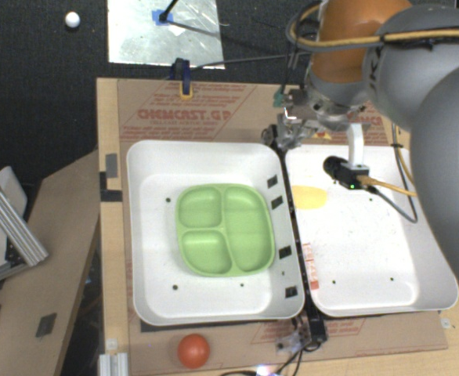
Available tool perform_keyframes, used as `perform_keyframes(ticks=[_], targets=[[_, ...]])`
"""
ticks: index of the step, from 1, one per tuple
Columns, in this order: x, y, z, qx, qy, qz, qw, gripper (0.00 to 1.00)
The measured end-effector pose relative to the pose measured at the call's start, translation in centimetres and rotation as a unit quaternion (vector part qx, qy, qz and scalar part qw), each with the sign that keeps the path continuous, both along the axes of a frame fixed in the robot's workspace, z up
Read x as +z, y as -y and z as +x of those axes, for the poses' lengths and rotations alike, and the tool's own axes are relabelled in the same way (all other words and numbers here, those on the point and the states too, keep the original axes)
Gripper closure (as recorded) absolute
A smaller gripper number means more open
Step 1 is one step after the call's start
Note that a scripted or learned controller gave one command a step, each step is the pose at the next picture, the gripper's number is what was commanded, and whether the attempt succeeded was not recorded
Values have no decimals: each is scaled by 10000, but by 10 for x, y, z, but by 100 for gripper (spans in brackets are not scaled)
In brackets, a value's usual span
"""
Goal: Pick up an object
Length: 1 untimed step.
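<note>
Gripper: we find the gripper (286, 135) up at the far end of the two bins, right over the spot where their inner walls meet.
Gripper state: we cannot tell from this angle whether it is released or clenched, and we see nothing held in it.
Arm: the grey arm (433, 69) comes in from the right, with its orange band high above the wrist.
Yellow piece: here is our nearest candidate, a flat yellow piece (309, 198) lying on the floor of the right bin (370, 265), close to that bin's left wall.
Yellow piece against gripper: it lies nearer to us than the gripper and slightly right of it, close by but apart from it.
Green plate: a green divided plate (224, 229) lies flat in the middle of the left bin (147, 233), well apart from the gripper.
Bins: we see them side by side, inner walls touching, on the brown lettered worktop (214, 104).
Orange ball: an orange ball (193, 350) sits outside the bins, just beyond the left bin's near edge.
White ball: a small white ball (73, 19) shows against the dark backdrop, far upper left.
</note>
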<state>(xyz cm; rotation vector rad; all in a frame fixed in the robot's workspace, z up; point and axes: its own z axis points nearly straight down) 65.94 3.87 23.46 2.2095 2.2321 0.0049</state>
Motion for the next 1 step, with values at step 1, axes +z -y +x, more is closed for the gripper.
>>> perform_keyframes(ticks=[1], targets=[[5,-47,1,-4,1,2,10000,100]])
